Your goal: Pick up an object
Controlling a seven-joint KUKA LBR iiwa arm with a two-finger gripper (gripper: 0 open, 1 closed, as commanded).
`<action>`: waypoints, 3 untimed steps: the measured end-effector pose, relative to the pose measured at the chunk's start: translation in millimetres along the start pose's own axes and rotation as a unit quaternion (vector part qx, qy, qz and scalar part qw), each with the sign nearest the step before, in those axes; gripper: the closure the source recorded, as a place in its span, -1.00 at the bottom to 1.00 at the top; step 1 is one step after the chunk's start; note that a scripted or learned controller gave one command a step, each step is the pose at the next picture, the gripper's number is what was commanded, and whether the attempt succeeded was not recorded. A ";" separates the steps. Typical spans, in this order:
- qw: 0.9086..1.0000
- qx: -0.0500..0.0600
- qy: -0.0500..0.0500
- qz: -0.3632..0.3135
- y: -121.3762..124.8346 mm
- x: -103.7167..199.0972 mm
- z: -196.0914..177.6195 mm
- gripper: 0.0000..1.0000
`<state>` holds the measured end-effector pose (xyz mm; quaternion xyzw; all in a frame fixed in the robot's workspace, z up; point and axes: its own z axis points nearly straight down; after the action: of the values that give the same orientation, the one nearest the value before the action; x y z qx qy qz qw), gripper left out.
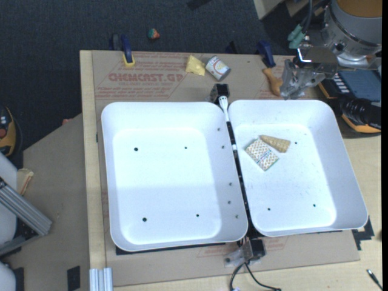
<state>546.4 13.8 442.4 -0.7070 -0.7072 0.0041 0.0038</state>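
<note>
Dark carpet surrounds the worktop (151, 77), where the left bin (121, 120) lies beside the right bin (339, 162), whose upper-middle holds a small patterned packet (262, 155) touching a tan cone (276, 142), both apparently light, best pinched across their width, while the end effector (293, 85) hovers upper right, its state unclear.

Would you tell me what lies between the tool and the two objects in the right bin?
In the camera view, just the right bin's back rim and bare white floor separate the tool from the cone-shaped piece and patterned packet.
</note>
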 end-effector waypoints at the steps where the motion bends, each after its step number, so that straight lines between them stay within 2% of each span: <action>1: 1.000 0.003 0.000 -0.004 -19.4 72.9 129.2 1.00; 2: 1.000 -0.016 0.002 0.000 -48.7 58.3 -39.0 1.00; 3: 1.000 0.001 -0.001 -0.003 -29.2 121.6 78.9 1.00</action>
<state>516.3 135.4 363.8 -0.7050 -0.7092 0.0049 0.0038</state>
